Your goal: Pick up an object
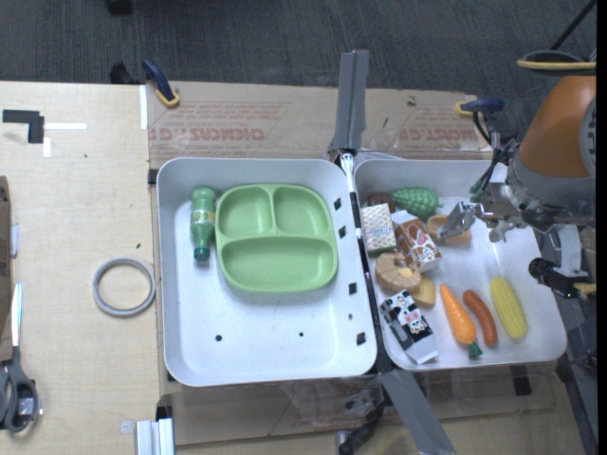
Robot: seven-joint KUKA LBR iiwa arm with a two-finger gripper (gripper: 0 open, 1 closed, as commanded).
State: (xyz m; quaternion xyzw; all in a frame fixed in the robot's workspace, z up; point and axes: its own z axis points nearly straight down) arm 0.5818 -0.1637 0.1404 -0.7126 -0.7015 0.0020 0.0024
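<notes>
The right bin [531, 254] holds several toy foods. Among them are a green bumpy fruit [414, 200], a small patterned box [377, 226], a red-and-white snack pack [418, 245] and a tan round piece [396, 272]. Nearer the front lie a black-and-white carton [410, 320], a carrot [457, 316], a red sausage [481, 317] and a corn cob [508, 307]. My gripper [462, 219] reaches in from the right, low over a brown bun-like item [450, 232] at the bin's back middle. Nothing is visibly held.
The left bin [266, 349] carries a green divided plate [277, 237] and a green bottle [202, 222] beside it. On the bench to the left lie a tape ring [124, 285] and scissors [17, 393]. A metal divider post [351, 102] stands between the bins at the back.
</notes>
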